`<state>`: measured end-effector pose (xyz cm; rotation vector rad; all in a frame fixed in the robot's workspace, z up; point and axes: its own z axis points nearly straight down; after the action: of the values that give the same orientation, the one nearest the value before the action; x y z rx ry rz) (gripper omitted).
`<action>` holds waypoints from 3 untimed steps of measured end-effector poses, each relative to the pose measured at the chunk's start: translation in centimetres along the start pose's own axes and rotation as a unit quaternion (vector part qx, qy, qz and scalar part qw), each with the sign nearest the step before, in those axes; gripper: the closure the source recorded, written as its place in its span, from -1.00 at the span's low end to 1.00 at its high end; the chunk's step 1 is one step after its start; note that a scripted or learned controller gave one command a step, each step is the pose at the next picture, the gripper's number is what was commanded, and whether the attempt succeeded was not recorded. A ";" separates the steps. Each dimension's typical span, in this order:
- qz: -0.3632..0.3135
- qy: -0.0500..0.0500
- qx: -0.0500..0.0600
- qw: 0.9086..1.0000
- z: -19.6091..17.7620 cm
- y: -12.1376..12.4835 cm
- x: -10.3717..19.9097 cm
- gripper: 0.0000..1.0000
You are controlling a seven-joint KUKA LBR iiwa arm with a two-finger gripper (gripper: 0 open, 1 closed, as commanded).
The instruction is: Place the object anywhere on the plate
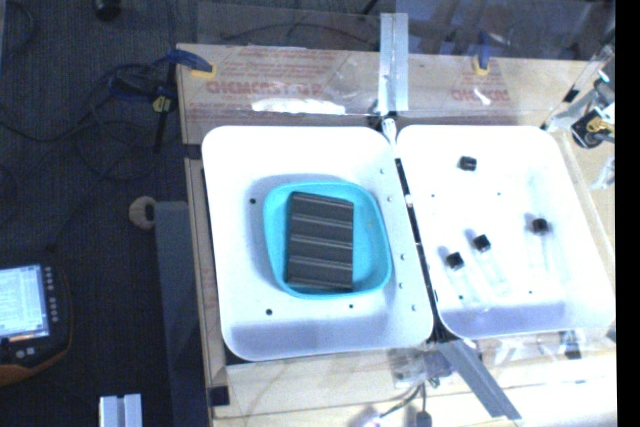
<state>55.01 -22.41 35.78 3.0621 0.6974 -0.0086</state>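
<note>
The dark ridged block point(321, 241) lies flat on the blue plate point(375, 245), which sits in the left bin point(230, 315). Nothing lies over the block or crowds it. The right bin point(580, 310) holds four small black pieces: one point(466, 163) near its back, two point(481, 242) point(454, 260) close together toward its middle, and one point(540, 226) farther right. A bit of the arm point(598, 110) shows at the right edge, beyond the right bin; whether the gripper is clenched or released I cannot tell.

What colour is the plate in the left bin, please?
Light blue plate, under a dark ribbed block; camera view.
</note>
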 end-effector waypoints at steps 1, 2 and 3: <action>0.036 0.000 0.002 0.999 7.8 -2.6 -5.3 -1.00; 0.099 0.000 0.000 0.995 -7.3 -1.1 -2.3 -1.00; 0.123 0.000 0.002 0.992 8.4 -2.6 -5.2 -1.00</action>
<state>49.20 -22.36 27.37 3.1280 0.3155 -0.0111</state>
